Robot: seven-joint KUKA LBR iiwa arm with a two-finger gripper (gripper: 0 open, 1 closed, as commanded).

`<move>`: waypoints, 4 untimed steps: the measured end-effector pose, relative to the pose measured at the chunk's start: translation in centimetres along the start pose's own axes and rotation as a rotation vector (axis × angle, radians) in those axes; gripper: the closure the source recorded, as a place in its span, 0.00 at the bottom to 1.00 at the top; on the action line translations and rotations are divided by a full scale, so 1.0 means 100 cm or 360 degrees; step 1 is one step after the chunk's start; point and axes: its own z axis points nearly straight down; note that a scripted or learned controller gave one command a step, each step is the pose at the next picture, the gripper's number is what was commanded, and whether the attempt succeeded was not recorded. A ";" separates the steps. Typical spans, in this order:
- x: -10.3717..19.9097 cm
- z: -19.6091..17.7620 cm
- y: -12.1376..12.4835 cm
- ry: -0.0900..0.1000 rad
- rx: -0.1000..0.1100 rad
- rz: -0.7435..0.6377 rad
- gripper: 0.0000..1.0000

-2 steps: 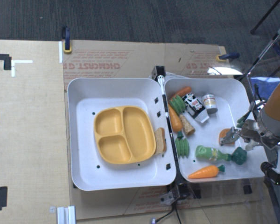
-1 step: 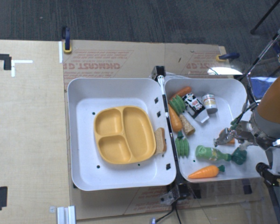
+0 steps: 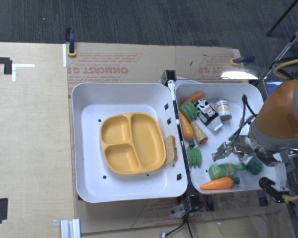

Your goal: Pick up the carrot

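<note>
Claw (image 3: 227, 151) above white bin (image 3: 253, 94)

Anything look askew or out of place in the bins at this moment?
One thing: a slice of bread stands wedged on edge between the yellow divided plate and the left bin's wall, not lying in a compartment. The right bin's toys, carrot included, lie in a loose jumble.
</note>
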 end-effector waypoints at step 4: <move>0.046 -0.083 -0.003 -0.0003 -0.0001 -0.1299 0.00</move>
